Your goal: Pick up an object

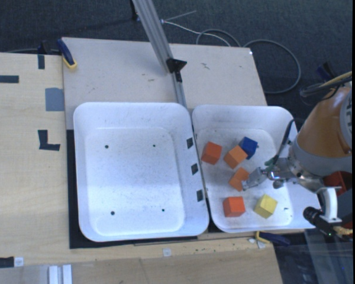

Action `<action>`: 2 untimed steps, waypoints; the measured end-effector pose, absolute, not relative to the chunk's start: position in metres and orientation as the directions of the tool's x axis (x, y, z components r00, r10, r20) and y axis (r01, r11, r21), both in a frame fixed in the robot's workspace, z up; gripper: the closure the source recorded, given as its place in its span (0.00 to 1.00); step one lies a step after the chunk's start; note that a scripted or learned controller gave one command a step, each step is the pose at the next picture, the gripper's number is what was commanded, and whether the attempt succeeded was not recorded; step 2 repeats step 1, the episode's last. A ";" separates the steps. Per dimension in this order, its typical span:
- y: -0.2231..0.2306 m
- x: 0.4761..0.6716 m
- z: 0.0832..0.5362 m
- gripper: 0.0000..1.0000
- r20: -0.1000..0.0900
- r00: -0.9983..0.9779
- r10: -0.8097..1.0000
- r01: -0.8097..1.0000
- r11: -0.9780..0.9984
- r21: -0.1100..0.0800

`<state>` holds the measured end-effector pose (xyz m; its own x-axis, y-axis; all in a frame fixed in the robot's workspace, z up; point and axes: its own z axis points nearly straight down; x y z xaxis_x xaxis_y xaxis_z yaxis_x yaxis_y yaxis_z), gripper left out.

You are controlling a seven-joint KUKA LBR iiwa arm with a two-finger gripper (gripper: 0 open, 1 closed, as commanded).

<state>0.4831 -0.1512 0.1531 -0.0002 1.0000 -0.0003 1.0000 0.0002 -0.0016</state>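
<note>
The right bin [225,116] holds several small blocks: an orange block [211,152], an orange block [235,156] touching a blue block [248,146], a small orange block [239,178], a red-orange block [234,206] and a yellow block [265,206]. My gripper [254,180] reaches in from the right, low over the bin, its tips right beside the small orange block. That block sits at the fingertips, touching or nearly so; I cannot tell whether it lies between them.
The left bin [83,158] lies beside the right one, their rims meeting at the centre. A slanted metal rail [157,31] runs down from the top to the bins' junction. Cables [272,46] lie on the dark floor behind the bench.
</note>
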 end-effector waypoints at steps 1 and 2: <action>-0.170 0.501 0.197 0.00 -0.002 0.000 1.000 1.000 0.000 0.003; -0.170 0.501 0.197 0.00 -0.002 0.000 1.000 1.000 0.000 0.003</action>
